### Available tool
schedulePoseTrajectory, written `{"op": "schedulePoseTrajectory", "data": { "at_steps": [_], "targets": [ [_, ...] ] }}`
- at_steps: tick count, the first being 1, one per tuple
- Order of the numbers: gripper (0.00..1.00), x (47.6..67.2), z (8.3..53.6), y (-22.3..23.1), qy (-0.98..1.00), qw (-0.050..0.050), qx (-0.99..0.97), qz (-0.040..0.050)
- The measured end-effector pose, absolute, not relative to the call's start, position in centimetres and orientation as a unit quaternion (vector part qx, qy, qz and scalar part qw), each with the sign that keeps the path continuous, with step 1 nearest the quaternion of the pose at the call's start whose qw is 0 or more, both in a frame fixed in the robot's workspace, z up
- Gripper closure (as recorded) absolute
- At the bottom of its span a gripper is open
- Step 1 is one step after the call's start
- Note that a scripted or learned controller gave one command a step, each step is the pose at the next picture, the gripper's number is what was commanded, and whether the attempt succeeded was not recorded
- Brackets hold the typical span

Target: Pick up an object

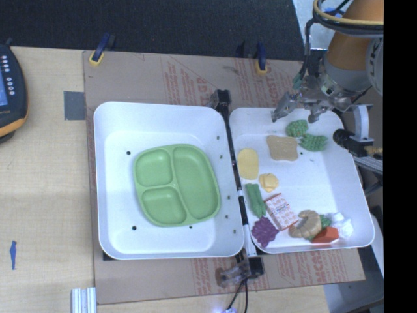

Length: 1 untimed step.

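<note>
Green broccoli pieces [306, 135] sit near the far edge of the right bin [355, 194], and we've got the gripper [300, 111] just above them, fingers spread wide, nothing held. So we'd guess it's basically a straight drop down onto the nearest floret.

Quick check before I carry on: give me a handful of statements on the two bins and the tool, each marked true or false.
1. The green divided plate lies in the left bin. True.
2. The tool hangs over the right bin's far edge, fingers spread, nothing between them. True.
3. The tool grips the slice of toast. False: the toast lies on the bin floor, apart from the tool.
4. The purple grapes sit at the right bin's near left corner. True.
5. The plate holds a yellow item. False: its compartments hold nothing; the yellow items lie in the right bin.
</note>
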State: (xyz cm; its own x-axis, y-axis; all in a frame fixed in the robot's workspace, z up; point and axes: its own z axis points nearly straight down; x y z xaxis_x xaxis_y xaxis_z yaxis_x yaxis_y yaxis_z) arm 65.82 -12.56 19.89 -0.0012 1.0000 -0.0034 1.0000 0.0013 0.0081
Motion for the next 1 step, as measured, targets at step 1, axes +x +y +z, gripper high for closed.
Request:
{"op": "schedulePoseTrajectory", "data": {
  "at_steps": [1],
  "targets": [
    [0.0, 65.32, 10.62, -18.25, 0.707, -0.004, 0.707, -0.0048]
  ]
}}
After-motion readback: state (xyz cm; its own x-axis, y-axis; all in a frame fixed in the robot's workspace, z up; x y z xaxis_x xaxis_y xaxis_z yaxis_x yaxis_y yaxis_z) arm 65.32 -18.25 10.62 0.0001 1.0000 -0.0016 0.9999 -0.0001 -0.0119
